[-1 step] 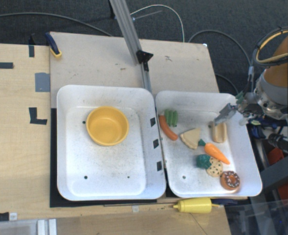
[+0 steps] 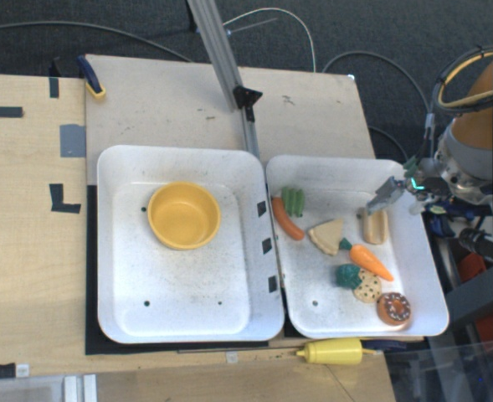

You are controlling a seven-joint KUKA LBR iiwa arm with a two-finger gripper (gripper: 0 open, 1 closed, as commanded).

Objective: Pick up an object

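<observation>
Left bin (image 2: 112,224) has just a glossy yellow bowl (image 2: 184,215). Right of it, the second bin (image 2: 313,170) holds small toy foods. The jaws (image 2: 386,193) hover right above a tan bread-like piece (image 2: 374,227); can't tell how wide they are. I'd drop straight down and centre on it, since the smooth orange carrot (image 2: 371,260) sits just below.
</observation>
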